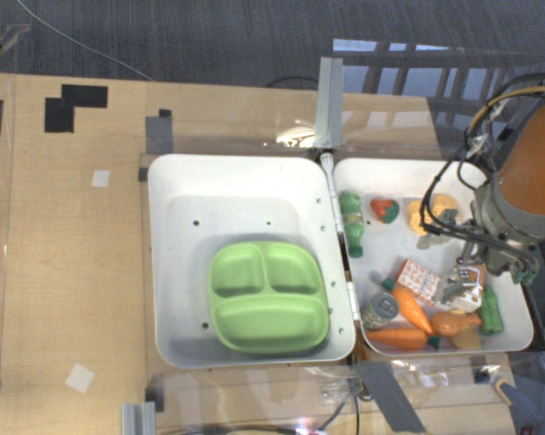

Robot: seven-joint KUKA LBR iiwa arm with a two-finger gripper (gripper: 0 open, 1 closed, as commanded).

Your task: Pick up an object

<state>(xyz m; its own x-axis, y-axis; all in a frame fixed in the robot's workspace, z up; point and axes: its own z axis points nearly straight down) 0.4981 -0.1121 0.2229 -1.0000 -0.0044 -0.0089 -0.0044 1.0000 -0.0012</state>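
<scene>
You are looking at a wooden bench (63, 270); the gripper (467, 284) is hanging low in the crowded right bin (526, 329) (grip unreadable), carrots (410, 308) lying nearby, left bin (177, 188) roomier.

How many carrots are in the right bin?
2. One carrot lies slanted near the bin's middle front; the other carrot lies flat along the front wall. More may be hidden under the arm.

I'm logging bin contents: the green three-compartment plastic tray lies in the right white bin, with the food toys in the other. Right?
Not quite. The camera view shows the green three-compartment plastic tray in the left white bin; the food toys, such as the orange carrot, fill the right white bin.
</scene>
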